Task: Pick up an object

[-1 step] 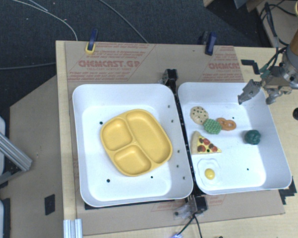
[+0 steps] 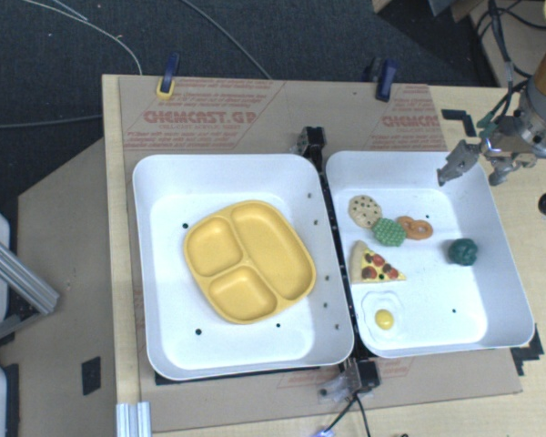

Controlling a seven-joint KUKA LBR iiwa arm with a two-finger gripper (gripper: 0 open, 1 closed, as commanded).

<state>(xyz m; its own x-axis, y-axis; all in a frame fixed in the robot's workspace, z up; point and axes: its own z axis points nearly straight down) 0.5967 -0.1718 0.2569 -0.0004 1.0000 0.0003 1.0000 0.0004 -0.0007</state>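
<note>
Overhead slanted view of a tan surface (image 2: 118,244) w/ two shallow white bins side by side. Left bin (image 2: 155,271) holds a yellow tray (image 2: 248,260) w/ three compartments, lying a bit rotated near the bin's middle, not touching the walls. Right bin (image 2: 491,280) holds six small toy foods. A cookie (image 2: 365,210) w/ dark chips sits near the bin's upper left. Just below and right of it is a green waffle-textured piece (image 2: 389,233), touching or nearly touching an orange donut (image 2: 419,228) on its right. A pizza slice (image 2: 374,266) lies below those, close to the bin's left wall, tip pointing up. A fried egg (image 2: 383,319), white w/ yellow yolk, rests near the bin's lower left corner. A dark green lump (image 2: 463,251), maybe broccoli, sits apart from the rest toward the right wall. The arm (image 2: 541,116) comes in from the right, at the upper right corner of the right bin. Its pincer (image 2: 480,165) hangs over that bin's top right rim, two grey fingers (image 2: 459,163) spread apart at a moderate gap, nothing between them. It is well apart from all the toy foods; the green lump is the nearest. Blue clamps (image 2: 168,76) grip the board's far edge, and cables (image 2: 209,35) trail across dark carpet (image 2: 55,80) beyond it.
</note>
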